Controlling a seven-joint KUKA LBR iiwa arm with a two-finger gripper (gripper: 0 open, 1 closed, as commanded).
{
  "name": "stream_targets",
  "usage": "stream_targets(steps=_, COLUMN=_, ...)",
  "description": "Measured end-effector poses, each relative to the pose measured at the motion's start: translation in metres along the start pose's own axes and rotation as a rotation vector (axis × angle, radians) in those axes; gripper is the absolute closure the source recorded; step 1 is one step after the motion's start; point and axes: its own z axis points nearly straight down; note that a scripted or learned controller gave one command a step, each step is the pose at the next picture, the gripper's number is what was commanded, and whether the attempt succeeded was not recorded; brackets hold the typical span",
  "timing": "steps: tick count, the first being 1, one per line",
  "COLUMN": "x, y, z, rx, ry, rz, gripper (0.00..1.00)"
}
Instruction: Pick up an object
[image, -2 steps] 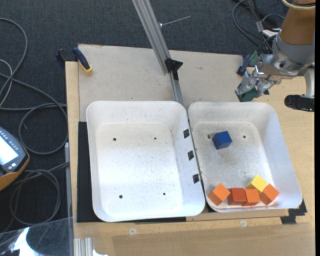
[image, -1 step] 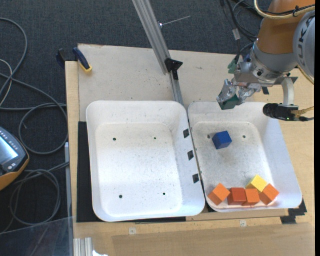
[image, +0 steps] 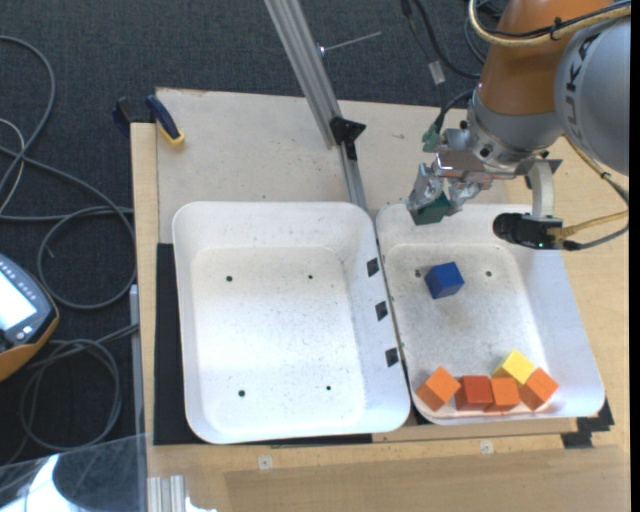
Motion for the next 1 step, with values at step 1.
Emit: stream_targets(steps=1, x=0.0639, y=-0.0086, z=0.0101, rx=0.001, ry=-0.001, rz=-0.002, gripper=1.00)
